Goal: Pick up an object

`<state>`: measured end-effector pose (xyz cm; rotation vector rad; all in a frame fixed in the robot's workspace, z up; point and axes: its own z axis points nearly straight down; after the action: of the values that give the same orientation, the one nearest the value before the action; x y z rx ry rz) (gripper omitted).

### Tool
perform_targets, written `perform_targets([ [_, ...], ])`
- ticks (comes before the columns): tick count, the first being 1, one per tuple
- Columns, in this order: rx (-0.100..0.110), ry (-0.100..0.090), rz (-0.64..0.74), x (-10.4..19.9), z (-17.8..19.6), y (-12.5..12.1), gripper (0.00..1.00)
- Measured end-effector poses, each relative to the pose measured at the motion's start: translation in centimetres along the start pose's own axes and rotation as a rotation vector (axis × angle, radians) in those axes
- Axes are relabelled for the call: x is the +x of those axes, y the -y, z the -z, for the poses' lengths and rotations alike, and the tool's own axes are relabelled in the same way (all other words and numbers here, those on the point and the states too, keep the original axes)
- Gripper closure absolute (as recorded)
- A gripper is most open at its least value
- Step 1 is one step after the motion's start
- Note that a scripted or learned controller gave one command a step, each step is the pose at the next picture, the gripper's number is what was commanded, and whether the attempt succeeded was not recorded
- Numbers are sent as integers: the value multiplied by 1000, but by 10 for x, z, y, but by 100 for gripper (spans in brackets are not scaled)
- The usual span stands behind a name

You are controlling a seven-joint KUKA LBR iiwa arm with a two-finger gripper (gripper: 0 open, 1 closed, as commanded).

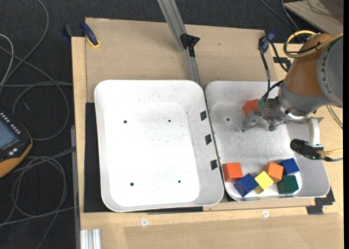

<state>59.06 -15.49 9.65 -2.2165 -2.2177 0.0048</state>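
Orange block (251, 106), tilted corner-up, touching pincer (260, 121), pincer state unclear, right bin (223, 101)

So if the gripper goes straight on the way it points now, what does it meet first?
Probably the right bin's white floor. The gripper points down beside an orange block; depth is unclear.
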Motion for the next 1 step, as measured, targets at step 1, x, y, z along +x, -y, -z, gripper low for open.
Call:
perform_targets([
  [1,-9,1,0,0,15,-2,100],
])
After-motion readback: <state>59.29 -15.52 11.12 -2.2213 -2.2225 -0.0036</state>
